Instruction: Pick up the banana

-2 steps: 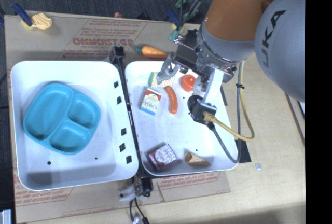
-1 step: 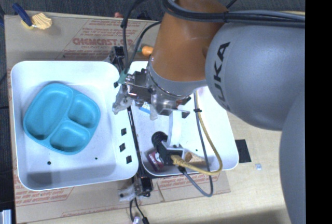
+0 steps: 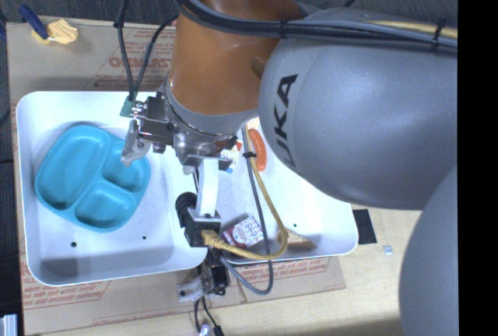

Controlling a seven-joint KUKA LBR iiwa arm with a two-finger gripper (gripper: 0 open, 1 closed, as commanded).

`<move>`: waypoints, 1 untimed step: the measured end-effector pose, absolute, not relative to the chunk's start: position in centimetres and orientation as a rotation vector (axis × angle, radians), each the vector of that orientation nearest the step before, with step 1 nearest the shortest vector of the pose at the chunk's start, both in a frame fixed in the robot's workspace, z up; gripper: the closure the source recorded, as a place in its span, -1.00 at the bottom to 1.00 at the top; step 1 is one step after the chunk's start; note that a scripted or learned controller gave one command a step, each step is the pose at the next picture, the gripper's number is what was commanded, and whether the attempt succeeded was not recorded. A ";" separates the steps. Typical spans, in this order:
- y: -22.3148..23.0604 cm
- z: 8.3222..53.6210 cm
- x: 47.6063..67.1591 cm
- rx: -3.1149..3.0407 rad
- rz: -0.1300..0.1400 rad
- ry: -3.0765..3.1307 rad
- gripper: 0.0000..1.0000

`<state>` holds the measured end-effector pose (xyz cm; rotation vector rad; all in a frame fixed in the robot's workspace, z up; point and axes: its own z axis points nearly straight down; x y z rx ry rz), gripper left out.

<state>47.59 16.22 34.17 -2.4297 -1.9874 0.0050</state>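
Observation:
My gripper (image 3: 135, 148) hangs at the left side of the wrist, over the left bin (image 3: 31, 171). It is above the right rim of a blue divided plate (image 3: 85, 179) that lies in that bin. I see nothing held in it. The grey arm with its orange band (image 3: 226, 39) covers most of the right bin (image 3: 327, 222).
In the right bin an orange object (image 3: 257, 149) peeks out beside the wrist. A dark red packet (image 3: 246, 232) and a tan object (image 3: 300, 245) lie near its front wall. On the bench at the far left is a small pale yellow object with a blue handle (image 3: 56, 31).

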 end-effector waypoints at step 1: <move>5.8 41.8 47.6 -2.297 0.001 -2.142 -1.00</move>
